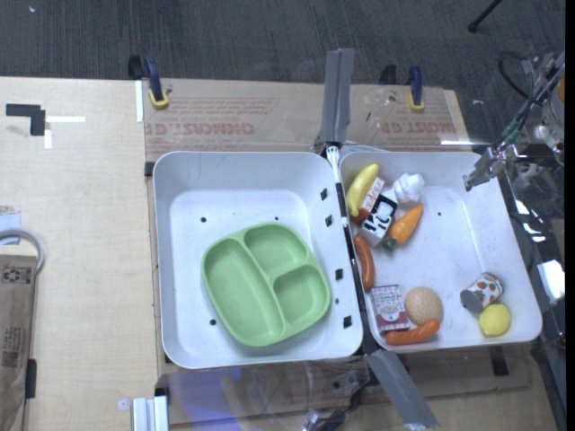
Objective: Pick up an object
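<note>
Presently: right bin (467, 232) holds toy food crowded along its edges — end effector (481, 171) at far rim, grip state indiscernible; nothing lifted.

A robotics lab or test bench, not a home. Two shallow white plastic bins (171, 268) sit side by side on a pale wood bench (81, 241), w/ a brown cardboard sheet (243, 119) held at the back by blue-and-yellow clamps (156, 86). The right bin holds toy food, e.g. a plastic banana (361, 187) and an orange plastic carrot (404, 224); the left holds a green sectioned plastic tray (265, 283). Black tape marks (27, 115) on the bench, dark carpet (225, 16) behind, cables and rig hardware (530, 151) at right (a staged setup throughout).
</note>
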### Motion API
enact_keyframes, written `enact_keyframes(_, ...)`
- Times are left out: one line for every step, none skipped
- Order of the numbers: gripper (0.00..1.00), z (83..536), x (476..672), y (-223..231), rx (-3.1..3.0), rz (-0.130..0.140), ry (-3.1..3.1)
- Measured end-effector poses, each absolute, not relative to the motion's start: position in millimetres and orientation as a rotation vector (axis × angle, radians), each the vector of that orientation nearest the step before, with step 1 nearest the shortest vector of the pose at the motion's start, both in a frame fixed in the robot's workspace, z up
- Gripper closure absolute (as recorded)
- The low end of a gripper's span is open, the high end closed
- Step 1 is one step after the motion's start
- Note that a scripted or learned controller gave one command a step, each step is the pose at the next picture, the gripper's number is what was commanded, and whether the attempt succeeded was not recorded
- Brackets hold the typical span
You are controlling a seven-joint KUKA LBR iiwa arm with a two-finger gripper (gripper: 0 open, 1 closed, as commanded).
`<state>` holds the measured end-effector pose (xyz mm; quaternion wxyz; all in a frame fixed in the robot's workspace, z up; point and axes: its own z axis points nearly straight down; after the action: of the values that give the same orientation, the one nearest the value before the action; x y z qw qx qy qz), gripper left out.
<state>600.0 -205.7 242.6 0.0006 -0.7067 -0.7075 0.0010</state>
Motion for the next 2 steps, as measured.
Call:
enact_keyframes(0.0, 274.9, 572.9, -222.6, -1.98, 0.002, -2.439)
enact_keyframes(0.0, 185.7, 591.0, -142.4, -2.039, 0.003, -2.388)
